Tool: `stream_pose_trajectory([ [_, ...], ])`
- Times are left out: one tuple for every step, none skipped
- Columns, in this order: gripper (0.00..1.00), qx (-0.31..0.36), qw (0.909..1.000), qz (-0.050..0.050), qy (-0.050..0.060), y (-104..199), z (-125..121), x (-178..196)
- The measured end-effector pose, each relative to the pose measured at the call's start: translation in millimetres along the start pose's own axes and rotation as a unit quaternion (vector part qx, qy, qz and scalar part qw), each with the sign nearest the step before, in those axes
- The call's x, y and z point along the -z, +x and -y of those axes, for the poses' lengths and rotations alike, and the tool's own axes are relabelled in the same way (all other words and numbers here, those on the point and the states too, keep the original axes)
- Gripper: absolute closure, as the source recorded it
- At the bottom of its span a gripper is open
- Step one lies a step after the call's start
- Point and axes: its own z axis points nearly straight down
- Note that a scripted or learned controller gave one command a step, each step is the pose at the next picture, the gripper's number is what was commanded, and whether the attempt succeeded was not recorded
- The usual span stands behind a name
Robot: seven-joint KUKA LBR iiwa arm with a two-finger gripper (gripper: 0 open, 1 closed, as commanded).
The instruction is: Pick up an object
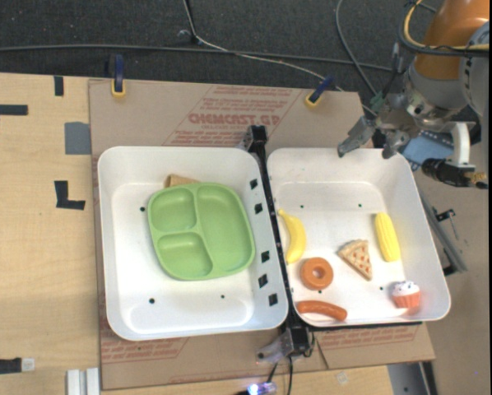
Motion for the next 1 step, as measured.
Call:
stream_pose_trajectory([
  [0.0,0.002,1.0,0.001,-0.007,0.5,-2.5,9.1],
])
